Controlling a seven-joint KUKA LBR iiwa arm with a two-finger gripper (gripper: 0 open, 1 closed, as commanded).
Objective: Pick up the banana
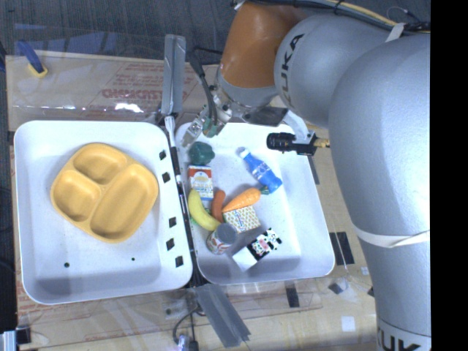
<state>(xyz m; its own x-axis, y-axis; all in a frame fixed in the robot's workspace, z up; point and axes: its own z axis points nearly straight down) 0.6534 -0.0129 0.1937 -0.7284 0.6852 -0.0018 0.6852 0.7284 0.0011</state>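
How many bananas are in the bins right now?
1. The banana lies in the right bin, near its left wall, beside the carrot and below the small red carton. The clutter there could hide another.

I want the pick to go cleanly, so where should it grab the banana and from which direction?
Probably grip the banana across its narrow width near the middle, coming straight down from above. It lies flat by the right bin's left wall, with the carrot and a small carton close by, so a sideways approach looks crowded.
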